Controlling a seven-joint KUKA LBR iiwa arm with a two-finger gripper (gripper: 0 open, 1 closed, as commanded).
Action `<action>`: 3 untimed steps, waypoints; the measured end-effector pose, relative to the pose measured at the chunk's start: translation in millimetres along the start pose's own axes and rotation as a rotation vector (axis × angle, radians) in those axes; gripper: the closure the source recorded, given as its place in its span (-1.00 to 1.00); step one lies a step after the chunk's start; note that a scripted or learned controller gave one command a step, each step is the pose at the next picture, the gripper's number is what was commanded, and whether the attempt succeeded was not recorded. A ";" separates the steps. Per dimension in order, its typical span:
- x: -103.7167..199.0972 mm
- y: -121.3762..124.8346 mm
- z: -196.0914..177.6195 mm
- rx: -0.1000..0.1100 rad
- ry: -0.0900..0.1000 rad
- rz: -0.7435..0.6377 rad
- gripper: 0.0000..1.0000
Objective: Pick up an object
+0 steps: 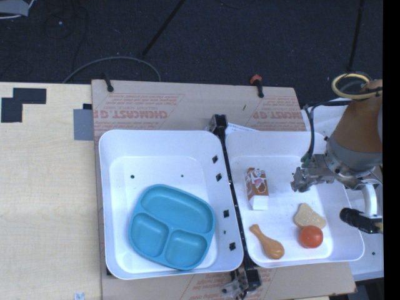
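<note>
The left bin [119, 167] contains a blue divided plate [172, 225]. The right bin [275, 145] contains a small carton [257, 187], a drumstick [267, 241], a bread piece [309, 216] and a tomato [310, 236]. The hand [304, 179] is low above the bread piece, and I cannot tell if it is open or holds anything

claw [300, 181] above right bin [284, 144] near carton [257, 188], tomato [310, 236], drumstick [267, 241].
</note>
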State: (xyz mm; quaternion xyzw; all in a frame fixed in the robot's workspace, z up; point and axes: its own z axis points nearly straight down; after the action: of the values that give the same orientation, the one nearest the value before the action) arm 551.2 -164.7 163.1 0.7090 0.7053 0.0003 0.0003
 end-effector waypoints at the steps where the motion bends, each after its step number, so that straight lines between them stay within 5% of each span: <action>1: 2.6 1.6 -42.9 -0.001 0.000 -0.007 1.00; 2: 1.8 2.8 -95.8 -0.003 -0.001 -0.007 1.00; 3: 44.7 4.7 -91.7 0.004 0.001 -0.009 1.00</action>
State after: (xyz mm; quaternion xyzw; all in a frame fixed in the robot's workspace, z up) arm 556.1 -120.0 254.9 0.7059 0.7083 -0.0005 -0.0015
